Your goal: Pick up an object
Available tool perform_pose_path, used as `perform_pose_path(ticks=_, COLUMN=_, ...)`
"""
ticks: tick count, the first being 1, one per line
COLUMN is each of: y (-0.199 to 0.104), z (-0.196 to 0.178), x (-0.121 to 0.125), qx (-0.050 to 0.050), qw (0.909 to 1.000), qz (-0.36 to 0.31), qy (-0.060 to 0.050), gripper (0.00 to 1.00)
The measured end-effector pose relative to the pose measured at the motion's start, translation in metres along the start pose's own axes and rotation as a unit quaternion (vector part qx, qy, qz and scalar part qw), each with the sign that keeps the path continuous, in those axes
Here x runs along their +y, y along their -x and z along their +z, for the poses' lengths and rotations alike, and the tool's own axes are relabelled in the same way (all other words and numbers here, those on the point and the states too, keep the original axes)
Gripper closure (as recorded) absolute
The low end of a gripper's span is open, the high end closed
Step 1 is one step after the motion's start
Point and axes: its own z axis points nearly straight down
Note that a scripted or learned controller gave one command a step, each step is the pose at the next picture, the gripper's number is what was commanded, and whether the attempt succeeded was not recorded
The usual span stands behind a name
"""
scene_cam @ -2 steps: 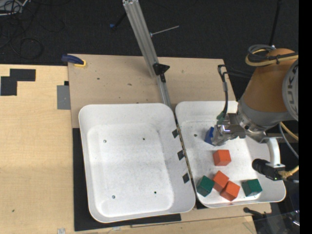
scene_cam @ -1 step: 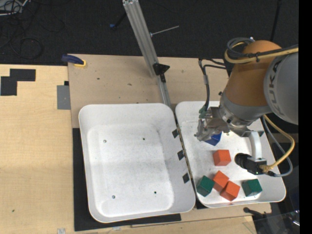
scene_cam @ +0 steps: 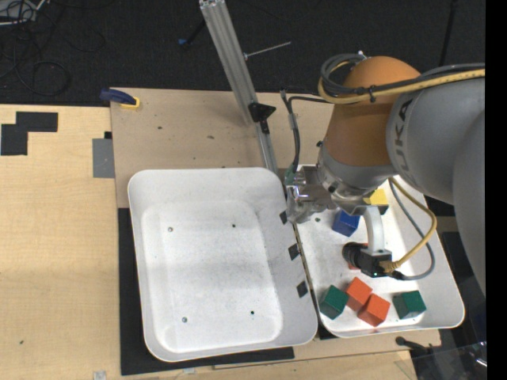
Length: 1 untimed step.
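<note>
Blocks lie in the right bin [scene_cam: 444,311]: we see a blue block [scene_cam: 345,224] just below the wrist, two green blocks [scene_cam: 333,301] [scene_cam: 409,304] and two orange blocks [scene_cam: 359,290] [scene_cam: 375,309] near the front rim, with a yellow piece [scene_cam: 379,199] partly hidden by the arm [scene_cam: 372,125]. We cannot tell how the gripper stands, since the arm covers it above that bin. Beside it we see the left bin [scene_cam: 158,188].

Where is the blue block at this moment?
The blue block lies in the right bin, near its upper end, just under the arm's wrist and above the two orange blocks.
</note>
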Motion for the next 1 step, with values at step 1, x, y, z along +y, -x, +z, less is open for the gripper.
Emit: perform_pose_path(ticks=1, y=-0.0493, z=0.0102, x=0.0005, qx=0.000, qw=1.0000, qz=0.001, qy=-0.001, gripper=1.00)
